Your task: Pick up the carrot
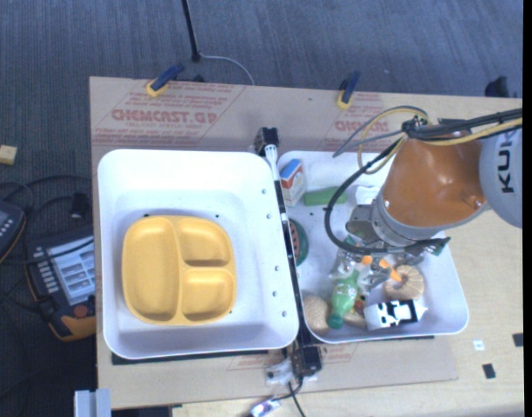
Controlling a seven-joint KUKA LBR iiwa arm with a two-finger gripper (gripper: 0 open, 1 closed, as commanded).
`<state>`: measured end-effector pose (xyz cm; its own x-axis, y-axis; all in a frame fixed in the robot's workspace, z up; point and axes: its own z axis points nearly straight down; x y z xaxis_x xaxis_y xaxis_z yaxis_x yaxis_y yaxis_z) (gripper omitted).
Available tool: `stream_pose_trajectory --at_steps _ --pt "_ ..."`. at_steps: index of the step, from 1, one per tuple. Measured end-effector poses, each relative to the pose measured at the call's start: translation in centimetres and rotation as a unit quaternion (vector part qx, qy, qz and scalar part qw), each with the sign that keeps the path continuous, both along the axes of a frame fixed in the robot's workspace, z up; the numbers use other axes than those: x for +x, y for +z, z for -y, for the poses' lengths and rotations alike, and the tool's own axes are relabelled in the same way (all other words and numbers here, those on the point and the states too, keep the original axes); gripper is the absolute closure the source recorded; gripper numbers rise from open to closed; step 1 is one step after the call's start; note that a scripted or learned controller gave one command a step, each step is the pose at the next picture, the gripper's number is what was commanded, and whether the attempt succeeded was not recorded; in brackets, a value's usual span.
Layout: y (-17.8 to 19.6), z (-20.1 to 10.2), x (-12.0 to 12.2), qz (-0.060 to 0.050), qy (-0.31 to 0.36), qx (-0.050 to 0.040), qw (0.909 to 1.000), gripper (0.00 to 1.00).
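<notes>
My gripper (pixel 371 261) is low in the middle of the right bin (pixel 454 320), reaching down into a pile of small items. The orange band and wrist cover most of it from above. Small orange pieces that look like the carrot (pixel 393 275) peek out just below the wrist, between a green bottle (pixel 342 301) and a tan round item (pixel 410 279). Most of the carrot is hidden, and I cannot make out whether anything is held.
The left bin (pixel 118 176) holds a yellow compartment tray (pixel 177 268). In the right bin lie a small carton (pixel 290 179), a green strip (pixel 318 199), a dark green round item (pixel 299 245), a brown bun (pixel 315 307) and a black-and-white object (pixel 395 314). Cables loop over the arm.
</notes>
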<state>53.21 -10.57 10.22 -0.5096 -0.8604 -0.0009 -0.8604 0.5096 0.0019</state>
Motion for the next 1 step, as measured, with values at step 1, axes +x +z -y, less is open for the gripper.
stream_pose_trajectory --at_steps 1 --pt "3.51 1.75 -3.12 0.002 0.029 -0.0004 0.9996 1.0"
